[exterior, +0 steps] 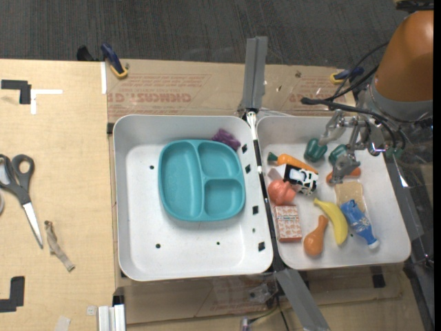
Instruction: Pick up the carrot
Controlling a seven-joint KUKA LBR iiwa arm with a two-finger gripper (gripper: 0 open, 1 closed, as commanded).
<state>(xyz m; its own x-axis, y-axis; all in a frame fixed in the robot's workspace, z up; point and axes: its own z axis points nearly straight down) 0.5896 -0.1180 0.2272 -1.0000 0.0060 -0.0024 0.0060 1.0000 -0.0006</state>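
One carrot (293,161) lies left of the gripper (346,158), mid-right of frame; long axis running upper-left to lower-right; gripper state cannot be told.

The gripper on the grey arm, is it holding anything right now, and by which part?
It cannot be told. The gripper is low in the right white bin, over an orange piece, but the view does not show anything between its fingers.

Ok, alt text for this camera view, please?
The tool hovers over the right bin, above toy food including a carrot and a banana. The left bin holds a teal divided tray.
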